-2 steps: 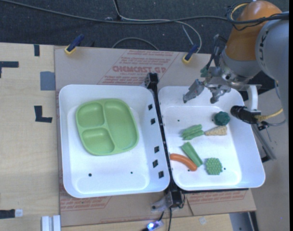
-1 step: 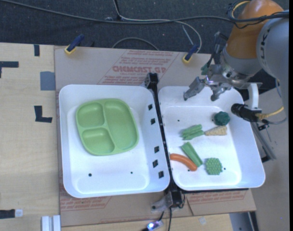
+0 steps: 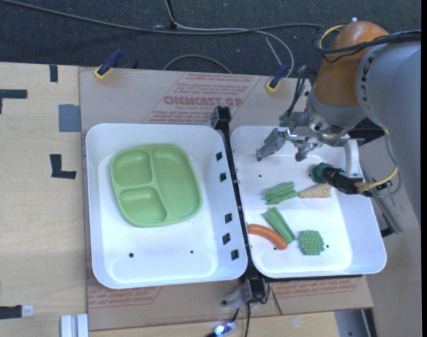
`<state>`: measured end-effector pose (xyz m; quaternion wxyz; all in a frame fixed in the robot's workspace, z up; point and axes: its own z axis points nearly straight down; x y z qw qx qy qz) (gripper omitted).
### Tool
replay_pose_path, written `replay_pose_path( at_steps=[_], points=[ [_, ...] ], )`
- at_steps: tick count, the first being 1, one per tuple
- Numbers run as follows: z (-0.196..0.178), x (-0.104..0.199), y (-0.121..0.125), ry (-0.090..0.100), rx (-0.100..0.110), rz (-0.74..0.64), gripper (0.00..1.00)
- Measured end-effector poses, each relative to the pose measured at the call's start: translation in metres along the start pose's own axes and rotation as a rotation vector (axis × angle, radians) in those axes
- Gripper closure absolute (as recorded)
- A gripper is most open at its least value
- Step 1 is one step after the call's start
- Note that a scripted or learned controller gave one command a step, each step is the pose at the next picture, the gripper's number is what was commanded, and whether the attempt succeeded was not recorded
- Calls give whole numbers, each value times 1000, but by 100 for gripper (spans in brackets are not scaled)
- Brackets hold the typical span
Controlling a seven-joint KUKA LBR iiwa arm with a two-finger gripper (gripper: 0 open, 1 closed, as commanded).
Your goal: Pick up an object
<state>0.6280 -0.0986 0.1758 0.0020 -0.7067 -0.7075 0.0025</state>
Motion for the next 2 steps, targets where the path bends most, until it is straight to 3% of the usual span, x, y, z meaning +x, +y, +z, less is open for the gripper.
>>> replay_pose_path(
  at_steps=[1,2],
  points=[
    [58,6,-10,0,1,0,0],
    [93,6,-10,-1,-5,-1,0]
  ],
)
